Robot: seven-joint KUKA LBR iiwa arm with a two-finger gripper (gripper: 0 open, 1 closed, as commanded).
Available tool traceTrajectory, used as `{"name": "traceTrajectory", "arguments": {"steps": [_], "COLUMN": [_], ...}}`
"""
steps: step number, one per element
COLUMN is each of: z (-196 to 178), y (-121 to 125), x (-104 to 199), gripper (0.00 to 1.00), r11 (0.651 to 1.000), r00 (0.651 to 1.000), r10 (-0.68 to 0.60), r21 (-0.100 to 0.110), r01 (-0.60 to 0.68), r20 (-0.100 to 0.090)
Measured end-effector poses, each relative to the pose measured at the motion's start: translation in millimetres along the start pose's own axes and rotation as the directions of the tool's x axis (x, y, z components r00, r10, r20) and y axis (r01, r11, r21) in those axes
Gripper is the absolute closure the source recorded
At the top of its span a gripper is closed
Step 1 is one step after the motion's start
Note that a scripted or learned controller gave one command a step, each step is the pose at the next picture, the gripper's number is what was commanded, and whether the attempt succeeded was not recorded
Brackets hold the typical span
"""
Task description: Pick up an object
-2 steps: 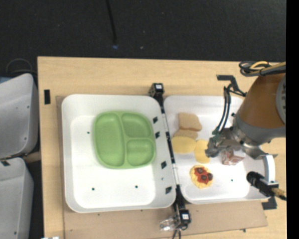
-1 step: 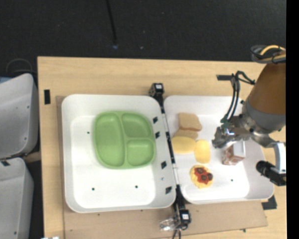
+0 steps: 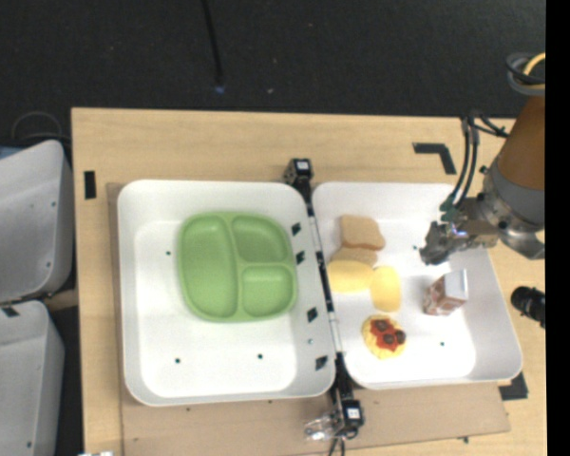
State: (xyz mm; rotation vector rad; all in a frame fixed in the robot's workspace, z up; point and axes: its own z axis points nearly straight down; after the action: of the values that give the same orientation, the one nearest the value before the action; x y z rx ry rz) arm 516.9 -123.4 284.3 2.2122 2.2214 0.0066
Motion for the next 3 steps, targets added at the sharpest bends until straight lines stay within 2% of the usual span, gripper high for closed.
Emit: {"name": "traceTrajectory", "arguments": {"steps": [1,3], "z": [2,34], "y": [9,26], "x": [43,141], "gripper": [1.00,1.00], "r11": [1.000,1.000], "r00": [1.000,1.000], "r10": [-0.002,-0.002], "r21": [0.005,0.007], "r01": [0.002,0.002], "r20": [-0.001,-0.001]}}
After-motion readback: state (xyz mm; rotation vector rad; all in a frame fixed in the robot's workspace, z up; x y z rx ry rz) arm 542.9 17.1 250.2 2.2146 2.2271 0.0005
